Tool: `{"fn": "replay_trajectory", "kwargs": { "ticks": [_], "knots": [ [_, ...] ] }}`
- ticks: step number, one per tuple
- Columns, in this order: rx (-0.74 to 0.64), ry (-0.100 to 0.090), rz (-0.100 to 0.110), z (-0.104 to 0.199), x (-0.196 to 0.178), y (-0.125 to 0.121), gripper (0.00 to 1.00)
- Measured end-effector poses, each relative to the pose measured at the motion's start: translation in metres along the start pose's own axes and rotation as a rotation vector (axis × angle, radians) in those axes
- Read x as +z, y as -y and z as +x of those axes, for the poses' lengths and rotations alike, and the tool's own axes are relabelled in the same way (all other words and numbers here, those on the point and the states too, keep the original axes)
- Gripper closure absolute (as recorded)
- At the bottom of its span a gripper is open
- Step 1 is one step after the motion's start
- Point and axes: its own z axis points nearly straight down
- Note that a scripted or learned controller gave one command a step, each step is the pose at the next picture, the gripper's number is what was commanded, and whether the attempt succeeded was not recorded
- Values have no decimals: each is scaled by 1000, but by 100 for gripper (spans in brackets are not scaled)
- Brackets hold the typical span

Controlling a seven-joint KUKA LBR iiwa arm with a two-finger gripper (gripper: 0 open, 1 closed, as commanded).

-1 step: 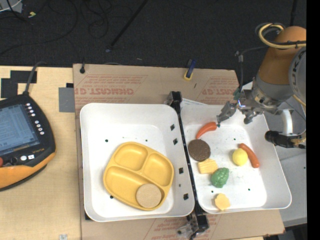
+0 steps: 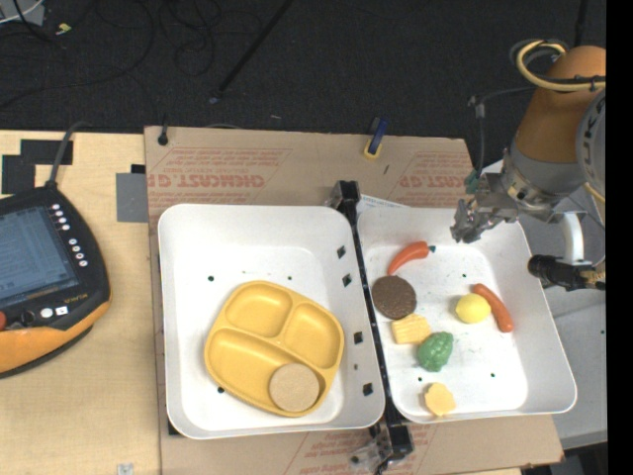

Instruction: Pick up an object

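Two shallow white bins are sitting side by side on cardboard. In the left bin (image 2: 188, 265), a yellow plastic divided tray (image 2: 262, 330) is carrying a tan round disc (image 2: 295, 387) in its lower compartment. In the right bin (image 2: 539, 364) are lying an orange-red chili-shaped toy (image 2: 407, 256), a dark brown round patty (image 2: 394, 296), a pale yellow block (image 2: 410, 329), a green knobbly toy (image 2: 434, 350), a yellow ball-shaped toy (image 2: 473, 309), a red sausage-shaped toy (image 2: 494, 306) touching that ball, and a small yellow wedge (image 2: 439, 399). The grey two-finger gripper (image 2: 469, 228) is hanging over the right bin's upper right rim, apart from every toy. An orange-edged handheld control tablet (image 2: 45, 275) is resting at the frame's left.
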Motion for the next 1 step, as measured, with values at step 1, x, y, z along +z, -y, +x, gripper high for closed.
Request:
{"fn": "replay_trajectory", "kwargs": {
  "ticks": [1],
  "knots": [
    [6, -3, 12, 33, 83, 70, 100]
  ]
}}
